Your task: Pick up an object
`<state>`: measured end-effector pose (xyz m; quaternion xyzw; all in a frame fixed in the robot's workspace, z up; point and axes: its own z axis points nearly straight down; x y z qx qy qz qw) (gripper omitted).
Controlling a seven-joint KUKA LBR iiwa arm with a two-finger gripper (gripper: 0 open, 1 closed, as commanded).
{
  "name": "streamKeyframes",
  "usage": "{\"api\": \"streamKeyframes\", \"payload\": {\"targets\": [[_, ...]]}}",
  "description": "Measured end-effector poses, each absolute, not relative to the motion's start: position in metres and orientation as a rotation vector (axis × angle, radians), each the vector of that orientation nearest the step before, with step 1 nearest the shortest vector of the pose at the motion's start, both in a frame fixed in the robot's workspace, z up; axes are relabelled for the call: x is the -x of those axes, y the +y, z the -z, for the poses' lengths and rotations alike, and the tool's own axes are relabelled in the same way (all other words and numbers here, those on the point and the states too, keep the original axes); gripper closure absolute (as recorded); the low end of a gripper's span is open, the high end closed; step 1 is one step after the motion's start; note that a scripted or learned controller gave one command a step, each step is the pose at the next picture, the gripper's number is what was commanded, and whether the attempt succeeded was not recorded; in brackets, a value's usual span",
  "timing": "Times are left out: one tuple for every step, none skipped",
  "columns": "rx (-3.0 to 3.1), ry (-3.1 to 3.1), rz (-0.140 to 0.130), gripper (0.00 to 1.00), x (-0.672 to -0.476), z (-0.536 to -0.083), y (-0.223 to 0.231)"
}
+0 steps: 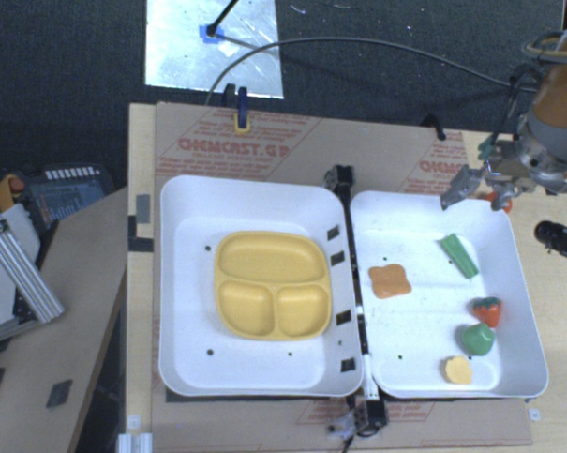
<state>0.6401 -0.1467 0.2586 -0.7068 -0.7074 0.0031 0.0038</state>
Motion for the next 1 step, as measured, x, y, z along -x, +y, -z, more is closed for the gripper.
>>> {"api": "streamKeyframes", "payload": {"targets": [[2.219, -2.226, 0.001, 0.00, -0.6421, -0.2662, -0.1463]]}}
